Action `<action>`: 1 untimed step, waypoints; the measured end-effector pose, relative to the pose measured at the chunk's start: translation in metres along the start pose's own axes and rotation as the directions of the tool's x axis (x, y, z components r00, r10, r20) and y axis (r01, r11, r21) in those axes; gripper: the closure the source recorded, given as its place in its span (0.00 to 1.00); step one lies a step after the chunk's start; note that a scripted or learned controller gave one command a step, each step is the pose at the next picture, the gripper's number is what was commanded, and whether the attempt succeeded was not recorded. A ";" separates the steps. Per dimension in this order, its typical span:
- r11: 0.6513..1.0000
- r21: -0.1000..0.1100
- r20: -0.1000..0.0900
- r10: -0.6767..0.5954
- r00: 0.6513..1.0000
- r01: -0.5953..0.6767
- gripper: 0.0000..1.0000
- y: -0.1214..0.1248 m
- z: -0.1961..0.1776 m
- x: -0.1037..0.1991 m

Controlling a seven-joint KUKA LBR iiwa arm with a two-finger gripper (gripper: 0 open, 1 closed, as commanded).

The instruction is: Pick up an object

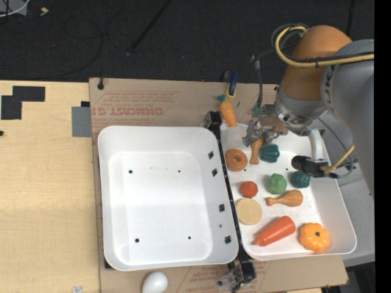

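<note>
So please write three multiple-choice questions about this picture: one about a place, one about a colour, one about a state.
1. Where does the pumpkin lie?
A. the right bin's near right corner
B. the left bin
C. the bench

2. What colour is the big carrot?
A. blue
B. red-orange
C. white

3. How does the drumstick lie?
A. standing upright
B. hanging from the gripper
C. flat on the bin floor

Answers: 1 A, it sits in the right bin at the near right corner. 2 B, its body is red-orange. 3 C, it lies flat, apart from the gripper.
</note>
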State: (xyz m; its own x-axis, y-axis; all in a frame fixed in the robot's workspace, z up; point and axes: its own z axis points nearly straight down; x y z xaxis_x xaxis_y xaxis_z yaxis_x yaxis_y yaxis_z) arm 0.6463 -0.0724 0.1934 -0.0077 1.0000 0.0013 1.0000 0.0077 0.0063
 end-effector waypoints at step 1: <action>1.000 0.006 -0.002 0.000 1.000 0.000 1.00 -0.001 -0.016 0.074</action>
